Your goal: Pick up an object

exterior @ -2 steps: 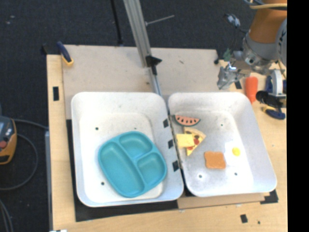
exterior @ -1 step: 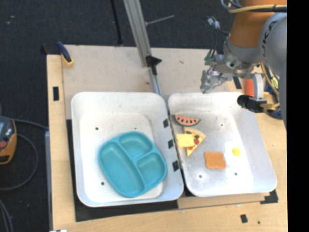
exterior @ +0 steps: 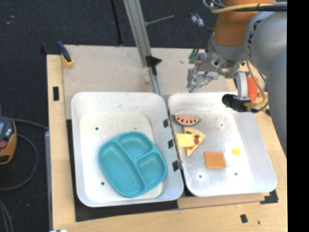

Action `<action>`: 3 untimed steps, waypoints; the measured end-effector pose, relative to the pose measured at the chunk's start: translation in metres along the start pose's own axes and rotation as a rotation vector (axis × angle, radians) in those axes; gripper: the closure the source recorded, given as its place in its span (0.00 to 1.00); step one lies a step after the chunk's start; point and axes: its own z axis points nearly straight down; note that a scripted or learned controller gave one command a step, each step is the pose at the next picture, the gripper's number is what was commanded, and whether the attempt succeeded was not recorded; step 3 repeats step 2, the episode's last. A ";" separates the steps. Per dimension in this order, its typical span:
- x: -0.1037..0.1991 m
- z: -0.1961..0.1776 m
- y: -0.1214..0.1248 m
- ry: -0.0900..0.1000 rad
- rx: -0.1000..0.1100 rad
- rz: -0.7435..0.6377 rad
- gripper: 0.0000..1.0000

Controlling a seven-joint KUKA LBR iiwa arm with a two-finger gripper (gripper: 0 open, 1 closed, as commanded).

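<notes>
The right bin (exterior: 251, 144) holds a watermelon slice (exterior: 186, 120), a pizza slice (exterior: 192, 141) with a yellow cheese piece on it, a brown toast piece (exterior: 215, 160) and a small yellow bit (exterior: 235, 152). My gripper (exterior: 194, 83) hangs above the far left corner of that bin, over its rim, well clear of the food pieces. Nothing shows between its fingers.
The left bin (exterior: 87, 110) carries a teal divided plate (exterior: 133, 163). A slanted aluminium post (exterior: 140, 37) rises behind the bins, close to the left of my gripper. A clamp (exterior: 65, 54) sits at the bench's far left corner.
</notes>
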 end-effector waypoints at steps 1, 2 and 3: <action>0.058 0.013 -0.004 0.000 0.001 -0.001 1.00; 0.111 0.014 -0.002 0.000 -0.001 -0.001 1.00; 0.111 0.014 -0.002 0.000 -0.001 -0.001 1.00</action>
